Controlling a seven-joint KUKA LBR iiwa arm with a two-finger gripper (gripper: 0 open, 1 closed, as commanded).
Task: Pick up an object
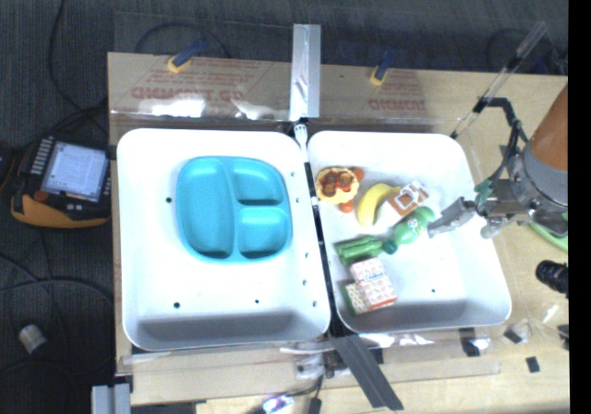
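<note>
The right bin (462, 287) holds several toys. A pizza slice (337, 183) lies at the upper left, with a yellow banana (372, 202) beside it and a small orange and white packet (407, 198) to the right. Below them lies a green bottle-shaped toy (386, 239). A pink patterned box (371, 285) sits near the front wall. My gripper (459, 213) reaches in from the right, over the bin's right part. Its tip is just right of the green toy's round end and appears to hold nothing.
The left bin (157, 301) holds a blue divided tray (235, 206). A metal divider post (306, 70) stands behind the seam between the bins. A handheld device (66, 176) lies off the bench at the left. Cables and black parts sit by the arm at the right.
</note>
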